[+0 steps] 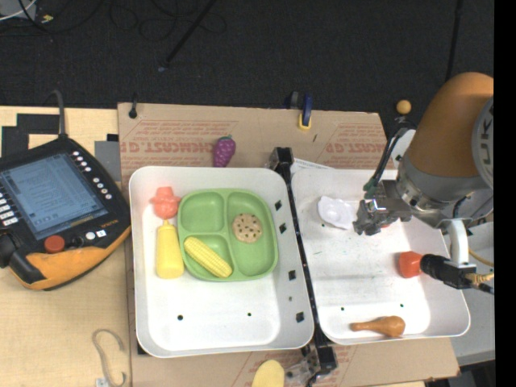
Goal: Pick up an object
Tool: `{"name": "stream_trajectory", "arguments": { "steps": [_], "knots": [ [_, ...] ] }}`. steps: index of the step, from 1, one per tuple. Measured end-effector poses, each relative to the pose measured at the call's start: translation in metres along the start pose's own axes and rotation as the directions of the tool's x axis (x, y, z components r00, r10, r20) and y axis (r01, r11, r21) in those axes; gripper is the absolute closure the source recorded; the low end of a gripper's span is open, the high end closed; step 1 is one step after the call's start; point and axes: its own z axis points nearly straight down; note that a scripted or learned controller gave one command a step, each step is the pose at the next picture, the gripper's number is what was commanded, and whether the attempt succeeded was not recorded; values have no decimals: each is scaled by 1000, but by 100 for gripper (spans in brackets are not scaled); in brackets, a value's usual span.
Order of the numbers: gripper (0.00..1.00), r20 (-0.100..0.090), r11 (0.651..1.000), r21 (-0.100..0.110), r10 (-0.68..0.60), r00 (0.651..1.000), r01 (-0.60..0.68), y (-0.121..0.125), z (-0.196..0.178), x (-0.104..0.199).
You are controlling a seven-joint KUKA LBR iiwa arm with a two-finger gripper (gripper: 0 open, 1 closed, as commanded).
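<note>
Camera view: gripper (368, 220) low over the right bin (451, 321), beside a white object (335, 211).
How its jaws stand cannot be told, and nothing shows between them. An orange block (409, 264) lies nearer the arm; a tan drumstick (379, 326) rests by the front wall. Left bin (210, 321) bears a green tray (262, 256).

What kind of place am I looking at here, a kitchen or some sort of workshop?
Most likely a robotics lab bench, not a kitchen. A grey and orange robot arm reaches over two white bins holding toy food such as a plastic corn cob, and a handheld control pendant lies beside them.
</note>
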Motion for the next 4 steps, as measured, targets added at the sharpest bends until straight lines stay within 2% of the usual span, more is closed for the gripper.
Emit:
{"name": "stream_trajectory", "arguments": {
  "steps": [1,2,3,4],
  "knots": [
    [100,-1,1000,-3,-5,1000,5,34,-8,43],
    [100,0,1000,-3,-3,1000,3,78,-10,70],
    [100,1,1000,1,-1,1000,1,83,11,81],
    [100,1,1000,1,-1,1000,1,80,7,84]
  ]
}}
